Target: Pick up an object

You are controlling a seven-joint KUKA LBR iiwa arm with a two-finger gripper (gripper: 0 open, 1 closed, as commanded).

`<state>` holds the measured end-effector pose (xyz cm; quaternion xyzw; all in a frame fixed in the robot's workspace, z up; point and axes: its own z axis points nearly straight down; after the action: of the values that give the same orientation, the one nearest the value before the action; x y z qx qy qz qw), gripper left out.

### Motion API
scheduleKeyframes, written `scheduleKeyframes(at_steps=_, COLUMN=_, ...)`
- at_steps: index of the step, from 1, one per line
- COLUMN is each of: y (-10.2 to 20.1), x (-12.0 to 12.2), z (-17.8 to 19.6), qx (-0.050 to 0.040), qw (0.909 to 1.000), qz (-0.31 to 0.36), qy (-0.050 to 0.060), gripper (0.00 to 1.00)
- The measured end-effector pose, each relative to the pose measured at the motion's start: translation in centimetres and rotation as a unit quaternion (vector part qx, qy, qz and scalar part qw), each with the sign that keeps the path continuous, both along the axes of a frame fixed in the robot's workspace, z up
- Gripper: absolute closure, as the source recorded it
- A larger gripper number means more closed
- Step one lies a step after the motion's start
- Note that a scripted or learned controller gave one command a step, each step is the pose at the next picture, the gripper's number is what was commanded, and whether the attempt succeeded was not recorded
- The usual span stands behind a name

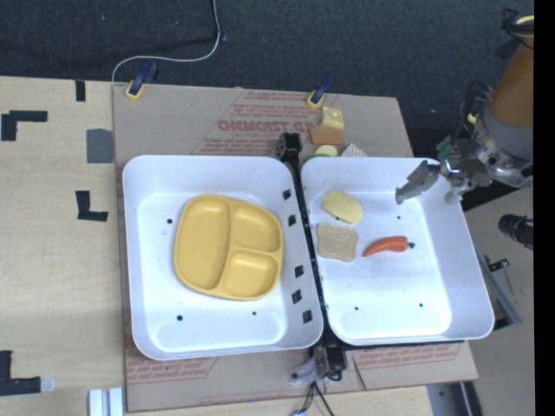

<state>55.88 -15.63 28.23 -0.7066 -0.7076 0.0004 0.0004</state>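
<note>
Two white bins side by side on the counter (52, 232). Left bin (147, 319): one yellow divided plate (228, 246), three compartments. Right bin (434, 302): three items, one pale yellow piece (342, 206), one tan bread-like slice (337, 242) just below it, one orange carrot-shaped piece (385, 246) near the slice on its right. The end effector (425, 180) hangs over the right bin's upper right part, well apart from all three; can't tell its opening from here. Bins sit on a printed cardboard sheet (251, 124) held by two blue-and-yellow clamps (137, 81). Small blocks (328, 128) lie just behind the bins. Dark carpet (347, 24) beyond, with one white cable (212, 16).
</note>
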Motion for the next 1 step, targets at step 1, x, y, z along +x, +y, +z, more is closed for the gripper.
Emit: scheduleKeyframes(at_steps=1, y=2.0, x=5.91, z=-14.14, qx=0.0006, qw=1.0, qz=0.001, qy=0.003, gripper=0.0)
